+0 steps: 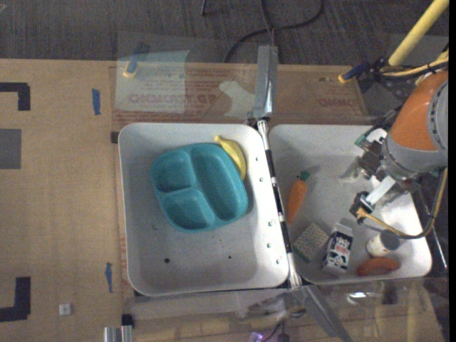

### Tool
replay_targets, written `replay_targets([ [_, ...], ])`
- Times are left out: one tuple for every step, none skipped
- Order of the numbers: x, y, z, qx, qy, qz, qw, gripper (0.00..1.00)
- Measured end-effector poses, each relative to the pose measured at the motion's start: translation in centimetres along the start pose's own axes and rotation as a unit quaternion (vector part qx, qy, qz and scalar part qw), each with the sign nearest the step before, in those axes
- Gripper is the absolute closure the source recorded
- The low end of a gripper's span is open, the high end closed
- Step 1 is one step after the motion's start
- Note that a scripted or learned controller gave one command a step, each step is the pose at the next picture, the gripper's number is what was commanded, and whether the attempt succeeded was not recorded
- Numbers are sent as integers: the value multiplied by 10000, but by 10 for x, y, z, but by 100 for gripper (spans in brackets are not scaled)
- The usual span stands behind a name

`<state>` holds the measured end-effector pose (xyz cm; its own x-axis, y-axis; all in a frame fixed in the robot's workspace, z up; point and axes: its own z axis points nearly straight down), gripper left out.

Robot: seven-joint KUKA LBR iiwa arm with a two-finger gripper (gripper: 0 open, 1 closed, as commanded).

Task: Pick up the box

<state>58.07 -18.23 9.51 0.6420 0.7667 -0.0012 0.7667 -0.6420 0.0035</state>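
Closest to the lens is the arm [420, 123], raised over the right-hand side of the right bin [324, 144], with its gripper [358, 171] over that bin's right-hand part. I cannot tell whether the gripper is open or closed, and nothing can be seen held in it.

The box [339, 248] is a small carton, white with black cow-like patches and a blue top. It sits in the right bin close to the near wall. A greenish square pad [311, 239] is just beside it on the left, and a white bottle [381, 244] is near it on the right. An orange-red piece [377, 266] lies by the bottle, and a toy carrot [296, 198] lies along the bin's left wall.

From the gripper the box lies toward the lower edge of the picture and slightly to the left, well apart from it. The box's long axis runs roughly from the far wall to the near wall, a little tilted. My judgement is that the reach has to come toward the near wall and drop between the pad and the bottle, which leave little room.

The left bin [142, 262] holds a teal divided plate [199, 187] with a yellow banana [235, 152] touching its far edge.

I can read no writing on the box. On the tabletop [57, 191] beyond the bins, a clear sheet [157, 84] covers pale lettering too faint to make out.
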Motion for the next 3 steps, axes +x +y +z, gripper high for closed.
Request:
replay_targets([
  [27, 55, 9, 16, 17, 80, 10000, 0],
  [27, 56, 0, 12, -13, 54, 10000, 100],
  [28, 55, 0, 15, -15, 50, 10000, 0],
])
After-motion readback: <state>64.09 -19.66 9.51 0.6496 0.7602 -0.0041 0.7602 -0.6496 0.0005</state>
